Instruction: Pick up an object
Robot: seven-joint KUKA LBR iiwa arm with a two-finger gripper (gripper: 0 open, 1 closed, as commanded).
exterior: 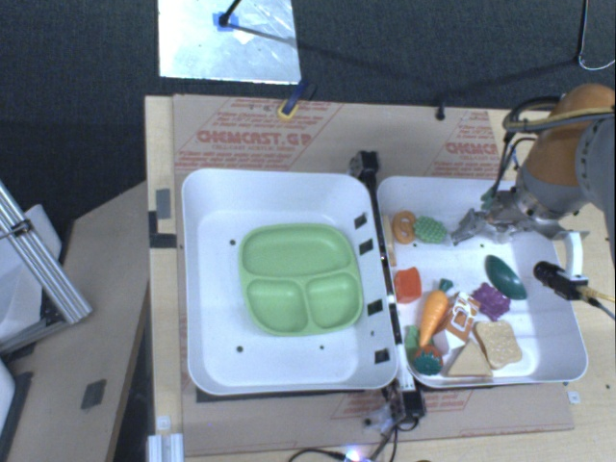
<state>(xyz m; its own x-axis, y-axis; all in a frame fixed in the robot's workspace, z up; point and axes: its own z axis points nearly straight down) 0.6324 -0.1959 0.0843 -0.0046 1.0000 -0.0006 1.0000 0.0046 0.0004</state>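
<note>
We see the arm (568, 152) reach low over the right bin (558, 354), gripper (474, 229) apparently unclenched beside a green toy (430, 229).

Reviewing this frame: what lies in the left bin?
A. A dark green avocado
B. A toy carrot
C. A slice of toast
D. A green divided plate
D. The green divided plate sits in the middle of the left bin, while the carrot, toast and other toy foods all lie in the right bin.

Green divided plate (296, 279) in left bin (207, 200)
</note>
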